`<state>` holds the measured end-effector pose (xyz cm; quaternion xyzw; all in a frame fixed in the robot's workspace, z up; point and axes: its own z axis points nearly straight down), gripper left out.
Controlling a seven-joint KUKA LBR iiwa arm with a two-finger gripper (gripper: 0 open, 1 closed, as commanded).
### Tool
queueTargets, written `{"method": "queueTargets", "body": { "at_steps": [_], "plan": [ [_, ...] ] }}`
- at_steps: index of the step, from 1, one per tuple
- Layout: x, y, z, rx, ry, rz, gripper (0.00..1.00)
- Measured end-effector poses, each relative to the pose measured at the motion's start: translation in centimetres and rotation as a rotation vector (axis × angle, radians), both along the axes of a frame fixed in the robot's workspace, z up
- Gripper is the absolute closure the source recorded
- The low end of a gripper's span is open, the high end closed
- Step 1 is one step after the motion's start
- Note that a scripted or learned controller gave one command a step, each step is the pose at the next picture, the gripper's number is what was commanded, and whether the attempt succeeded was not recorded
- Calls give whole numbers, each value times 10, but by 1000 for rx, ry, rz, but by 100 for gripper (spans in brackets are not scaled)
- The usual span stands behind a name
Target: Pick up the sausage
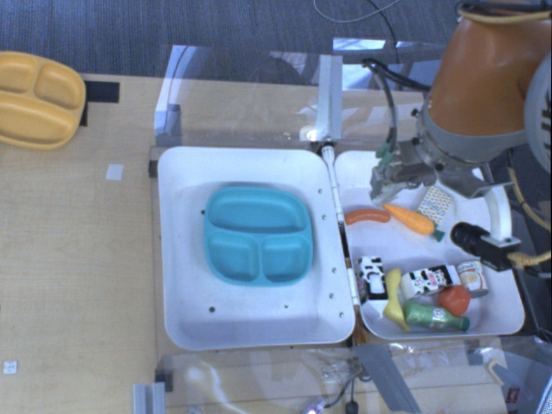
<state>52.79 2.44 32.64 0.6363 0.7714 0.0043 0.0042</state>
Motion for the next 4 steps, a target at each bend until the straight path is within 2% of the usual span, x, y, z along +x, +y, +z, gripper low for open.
{"method": "queueTargets", "body": {
  "at_steps": [1, 2, 3, 4],
  "plan": [
    [51, 51, 15, -1, 6, 71, 100],
    [56, 40, 22, -3, 5, 265, 100],
    [56, 50, 28, -4, 4, 343, 100],
    [15, 65, 67, -6, 1, 534, 100]
  ]
}}
